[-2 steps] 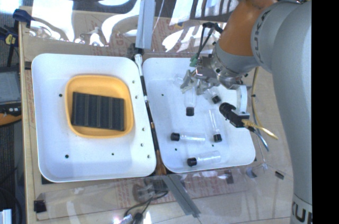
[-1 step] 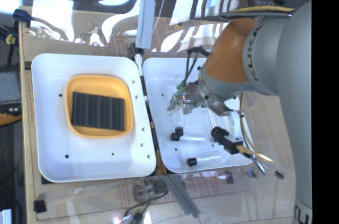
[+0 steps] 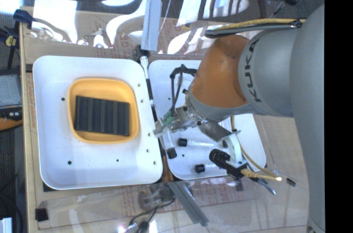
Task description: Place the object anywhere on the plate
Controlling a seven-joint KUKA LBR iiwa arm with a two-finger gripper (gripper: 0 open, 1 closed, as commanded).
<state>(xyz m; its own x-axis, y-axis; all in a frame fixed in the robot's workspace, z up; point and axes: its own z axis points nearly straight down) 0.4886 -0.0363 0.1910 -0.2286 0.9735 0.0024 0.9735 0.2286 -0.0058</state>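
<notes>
A yellow plate [image 3: 127,95] with rounded corners sits in the left bin [image 3: 55,160]. A dark, ribbed rectangular object [image 3: 102,116] lies flat on the plate's middle. My gripper [image 3: 168,124] is low in the right bin [image 3: 251,141], close to that bin's left wall and apart from the plate. The grey and orange arm [image 3: 226,80] hangs over most of the right bin and hides much of its floor.
A narrow divider [image 3: 150,102] runs between the two bins. Cables and black fittings [image 3: 220,160] trail from the wrist over the front of the right bin. Clear panels and reflections line the bench's far edge [image 3: 149,22].
</notes>
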